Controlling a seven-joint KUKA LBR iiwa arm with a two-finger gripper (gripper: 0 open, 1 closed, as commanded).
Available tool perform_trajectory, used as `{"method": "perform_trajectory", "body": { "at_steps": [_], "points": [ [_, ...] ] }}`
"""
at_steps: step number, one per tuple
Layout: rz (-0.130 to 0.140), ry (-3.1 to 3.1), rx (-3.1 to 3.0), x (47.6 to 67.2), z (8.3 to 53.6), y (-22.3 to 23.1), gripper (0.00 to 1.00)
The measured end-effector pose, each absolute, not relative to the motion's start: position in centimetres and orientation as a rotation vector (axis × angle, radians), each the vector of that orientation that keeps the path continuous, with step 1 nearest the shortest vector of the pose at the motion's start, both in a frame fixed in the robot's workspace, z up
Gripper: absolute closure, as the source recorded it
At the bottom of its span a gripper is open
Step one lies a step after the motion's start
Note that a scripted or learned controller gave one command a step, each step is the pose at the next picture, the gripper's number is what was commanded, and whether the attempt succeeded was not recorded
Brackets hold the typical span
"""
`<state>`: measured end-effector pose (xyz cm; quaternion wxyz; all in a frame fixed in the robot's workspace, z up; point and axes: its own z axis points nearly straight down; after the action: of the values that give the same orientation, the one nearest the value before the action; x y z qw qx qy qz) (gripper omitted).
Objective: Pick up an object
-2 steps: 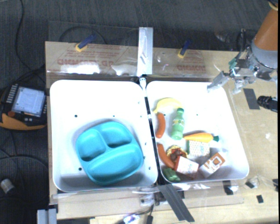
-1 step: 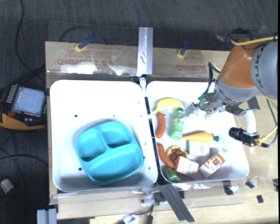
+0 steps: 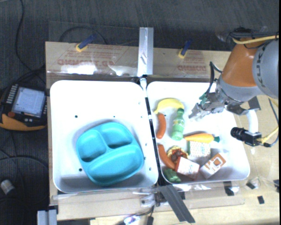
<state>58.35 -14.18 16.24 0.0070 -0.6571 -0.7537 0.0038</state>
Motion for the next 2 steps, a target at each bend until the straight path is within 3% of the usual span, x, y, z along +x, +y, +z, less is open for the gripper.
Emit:
{"method": "perform_trajectory", "body": {
  "at_steps": [1, 2],
  "points": [
    [0.012, -2.358, -2.055, 58.3, 16.2, -14.2, 0.0],
    [0.007, -2.417, -1.996, 52.1, 17.4, -18.5, 0.0]
  ]
}}
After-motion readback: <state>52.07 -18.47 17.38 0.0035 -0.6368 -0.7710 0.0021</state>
